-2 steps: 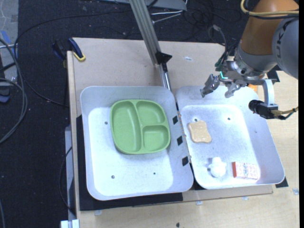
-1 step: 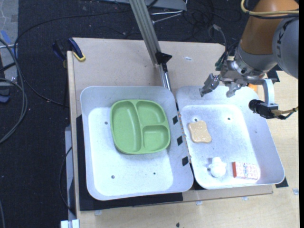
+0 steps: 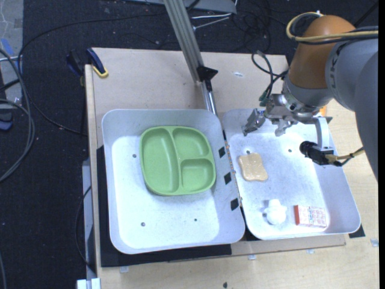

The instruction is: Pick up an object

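From the camera view, a wooden table [image 3: 156, 77] held two flat white bins side by side. The left bin [image 3: 168, 221] had a green plate [image 3: 178, 160] in it. The plate had three parts, and it sat near the top middle of that bin.

The right bin [image 3: 337, 191] had three small things in it. A piece of tan toast [image 3: 252, 167] lay flat near the left side of the bin, close to the wall between the two bins. A small white thing [image 3: 275, 212] sat lower down, near the front edge. It was too small and too blurry to say what it was. Just to its right lay a small red and white box [image 3: 310, 216], flat on its side, near the front right corner.

The grey arm [image 3: 355, 59] came in from the right, with an orange band [image 3: 316, 47] above its wrist. The end effector [image 3: 267, 124] hung over the top part of the right bin, up above the toast and a little to its right. Its two fingers were apart, with nothing between them. It was not touching the toast, the white thing or the box. All three things lay on the bin floor.

A long silver pole [image 3: 183, 29] ran down at a slant from the top of the picture to the spot where the two bins met. Black cables [image 3: 36, 119] lay on the dark floor to the left.
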